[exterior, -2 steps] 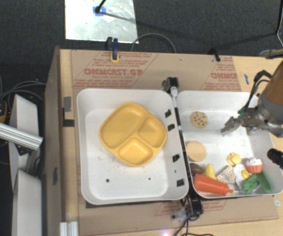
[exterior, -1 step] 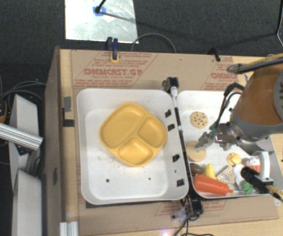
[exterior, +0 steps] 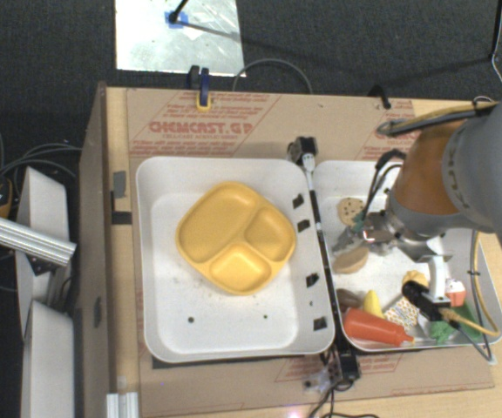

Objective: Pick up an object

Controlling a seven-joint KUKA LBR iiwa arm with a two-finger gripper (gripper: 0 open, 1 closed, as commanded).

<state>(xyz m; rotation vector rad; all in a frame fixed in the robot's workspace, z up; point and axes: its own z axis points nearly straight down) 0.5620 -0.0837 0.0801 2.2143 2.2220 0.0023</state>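
Where the jaws (exterior: 356, 236) hover, tan rounded object (exterior: 349, 258), right bin (exterior: 342, 178).

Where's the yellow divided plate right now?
In the camera view, the yellow divided plate lies near the middle of the left bin, across the divider from the gripper in the right bin.

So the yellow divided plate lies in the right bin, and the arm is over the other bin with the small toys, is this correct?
Not quite. The camera view shows the yellow divided plate in the left bin, not the right one. The rest stands: the arm is over the other bin, the right one, where the small toys lie, such as the orange carrot.
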